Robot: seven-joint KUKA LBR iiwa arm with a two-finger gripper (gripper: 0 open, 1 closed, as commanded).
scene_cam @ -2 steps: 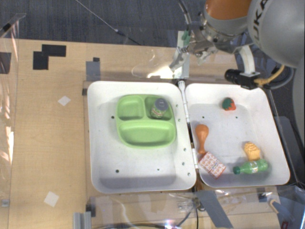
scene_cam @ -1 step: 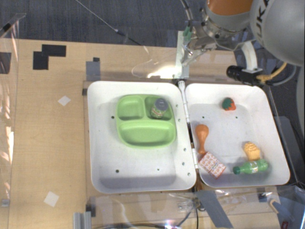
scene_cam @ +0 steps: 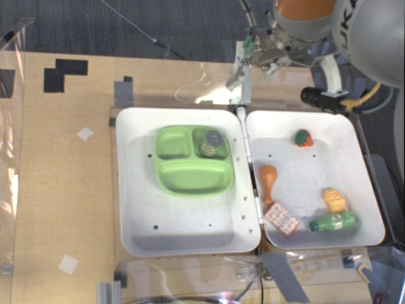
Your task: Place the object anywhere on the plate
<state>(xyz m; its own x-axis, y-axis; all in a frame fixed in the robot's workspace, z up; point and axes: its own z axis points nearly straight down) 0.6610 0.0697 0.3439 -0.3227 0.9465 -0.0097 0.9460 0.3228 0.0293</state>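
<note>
A green divided plate point(scene_cam: 190, 160) lies in the left bin point(scene_cam: 136, 189). In its upper right compartment sits a small grey-blue jar-like object point(scene_cam: 212, 143). My gripper point(scene_cam: 242, 75) hangs above the back edge of the bench, just behind the seam between the two bins. It is well above and apart from the plate. I see nothing in it.
The right bin point(scene_cam: 354, 170) holds a red and green fruit point(scene_cam: 304, 138), an orange drumstick point(scene_cam: 268, 182), a pink and white packet point(scene_cam: 281, 219), a yellow piece point(scene_cam: 335, 199) and a green bottle point(scene_cam: 332, 221). A black cable fitting point(scene_cam: 323, 98) juts out behind that bin.
</note>
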